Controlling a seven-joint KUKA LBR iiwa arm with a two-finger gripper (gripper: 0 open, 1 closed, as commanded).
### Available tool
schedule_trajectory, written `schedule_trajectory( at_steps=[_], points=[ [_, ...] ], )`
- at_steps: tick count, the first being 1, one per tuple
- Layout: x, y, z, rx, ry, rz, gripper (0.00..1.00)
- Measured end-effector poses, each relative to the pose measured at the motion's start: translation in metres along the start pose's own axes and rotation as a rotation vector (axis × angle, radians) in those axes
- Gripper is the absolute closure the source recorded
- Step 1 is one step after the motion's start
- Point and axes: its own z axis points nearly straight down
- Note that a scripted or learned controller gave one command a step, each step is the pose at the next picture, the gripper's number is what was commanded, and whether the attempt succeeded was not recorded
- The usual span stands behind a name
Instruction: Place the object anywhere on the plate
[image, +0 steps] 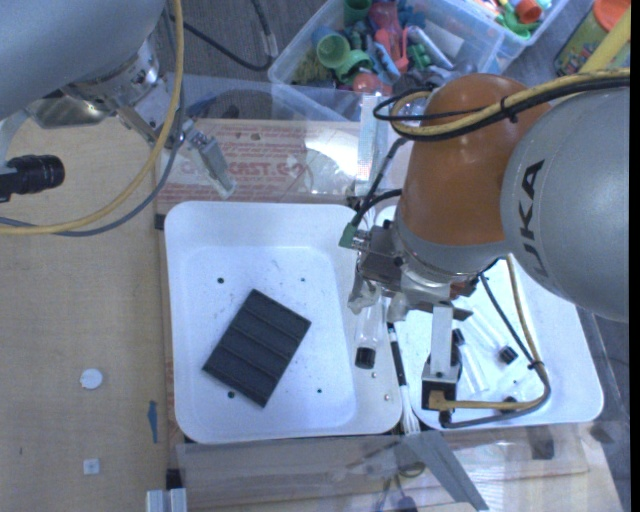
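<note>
Block (257, 346) lies in left bin (190, 240), left of hand (400, 375); finger state unclear.

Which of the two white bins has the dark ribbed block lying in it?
The left shallow white bin: the dark grey ribbed rectangular block lies flat on its floor. The right white bin sits under the arm's claw.

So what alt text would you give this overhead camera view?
A grey and orange robot arm reaches over two shallow white bins, its gripper low near where they meet. A dark ribbed block lies flat in the left bin.
</note>
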Motion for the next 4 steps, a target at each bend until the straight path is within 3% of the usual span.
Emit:
schedule_trajectory(
  at_steps=[1,2,3,4],
  points=[
    [0.020,0.070,0.080,0.003,0.000,-0.075,1.00],
    [0.020,0.070,0.079,0.002,0.000,-0.076,0.00],
    [0.065,-0.012,0.034,0.001,0.000,-0.094,0.00],
    [0.066,-0.011,0.025,0.001,-0.001,-0.097,1.00]
  ],
)
